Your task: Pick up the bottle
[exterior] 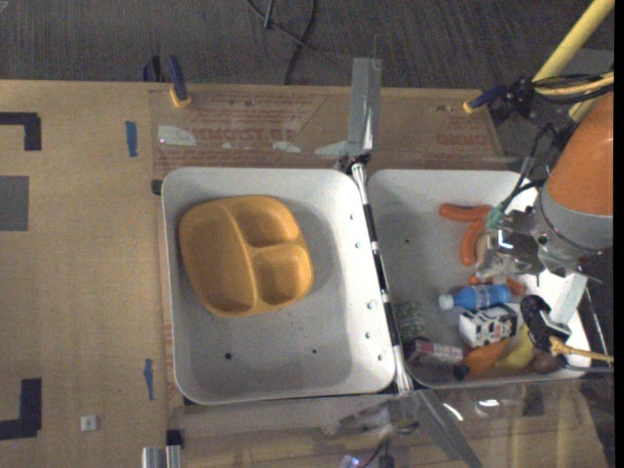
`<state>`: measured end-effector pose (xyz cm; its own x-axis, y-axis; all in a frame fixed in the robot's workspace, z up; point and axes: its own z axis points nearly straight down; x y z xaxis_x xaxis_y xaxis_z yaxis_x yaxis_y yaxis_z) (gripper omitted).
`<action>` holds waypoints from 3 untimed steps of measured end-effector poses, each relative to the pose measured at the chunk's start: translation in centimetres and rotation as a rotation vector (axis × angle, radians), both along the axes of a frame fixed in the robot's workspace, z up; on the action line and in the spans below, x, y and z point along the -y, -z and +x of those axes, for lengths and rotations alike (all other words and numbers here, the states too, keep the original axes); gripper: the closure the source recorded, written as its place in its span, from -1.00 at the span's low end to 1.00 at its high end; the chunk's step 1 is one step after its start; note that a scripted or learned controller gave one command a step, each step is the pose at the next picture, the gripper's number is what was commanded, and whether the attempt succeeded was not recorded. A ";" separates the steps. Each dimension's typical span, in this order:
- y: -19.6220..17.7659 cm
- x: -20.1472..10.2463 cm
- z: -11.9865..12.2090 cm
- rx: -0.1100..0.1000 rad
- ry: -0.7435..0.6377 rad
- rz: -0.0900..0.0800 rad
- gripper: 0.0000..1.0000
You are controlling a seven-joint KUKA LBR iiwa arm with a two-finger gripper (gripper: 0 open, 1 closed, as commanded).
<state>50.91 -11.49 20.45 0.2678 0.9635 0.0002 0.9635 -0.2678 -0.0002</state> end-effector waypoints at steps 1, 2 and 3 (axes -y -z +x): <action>0.0 0.0 0.0 0.000 0.000 0.000 -1.00; 0.0 0.0 0.0 0.000 0.000 0.000 -1.00; 11.6 0.8 -0.1 0.003 0.017 0.000 -1.00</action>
